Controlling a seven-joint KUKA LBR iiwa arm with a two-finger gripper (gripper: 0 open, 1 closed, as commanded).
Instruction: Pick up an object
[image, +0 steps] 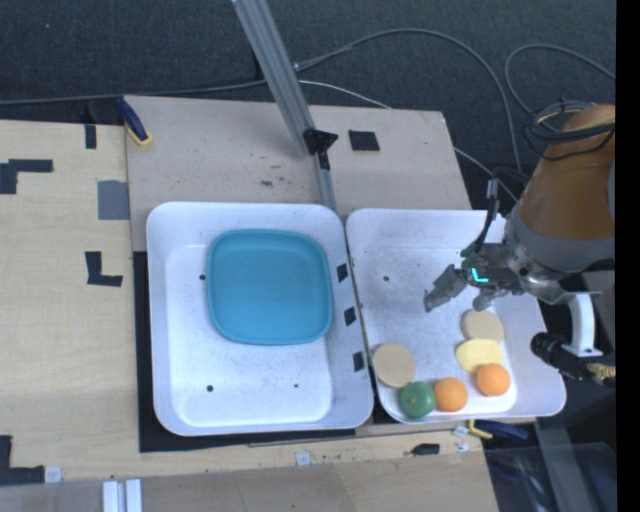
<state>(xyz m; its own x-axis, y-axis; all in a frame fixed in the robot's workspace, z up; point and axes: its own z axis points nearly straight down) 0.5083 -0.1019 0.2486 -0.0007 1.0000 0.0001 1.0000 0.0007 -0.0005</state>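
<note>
Your gripper (440, 292) hangs over the middle of the right bin (400, 235); its dark fingers blur together, so their spread cannot be told, and nothing shows between them. Near that bin's front edge lie a tan disc (393, 364), a green ball (416, 400) and an orange ball (451, 394). By its right edge sit a beige piece (483, 325), a yellow piece (479, 353) and another orange ball (492, 379). The left bin (180, 390) carries a blue plate (268, 286). No writing is readable.
</note>
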